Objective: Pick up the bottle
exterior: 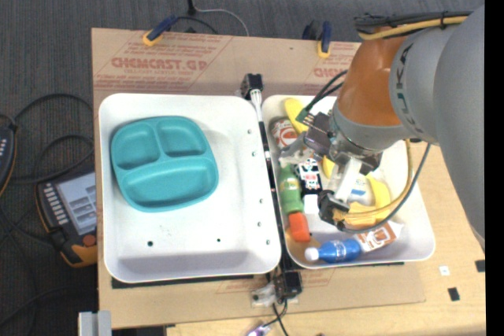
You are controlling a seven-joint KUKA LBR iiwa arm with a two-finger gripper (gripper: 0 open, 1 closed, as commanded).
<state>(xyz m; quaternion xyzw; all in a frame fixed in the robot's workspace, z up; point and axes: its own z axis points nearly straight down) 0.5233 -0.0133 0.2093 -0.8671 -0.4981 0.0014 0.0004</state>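
You've got the arm (409, 83) reaching in over the right bin (421, 236), the left bin (138, 248) carrying one teal divided tray (164, 161). The gripper (339, 204) sits low among the right bin's clutter, touching the pile by a yellow banana (376, 199); can't tell from here how it's set or whether it's got anything. One blue bottle (337, 251) lies on its side at the bin's front edge, one green bottle (289, 191) along the left wall, orange piece (299, 227) just below it.
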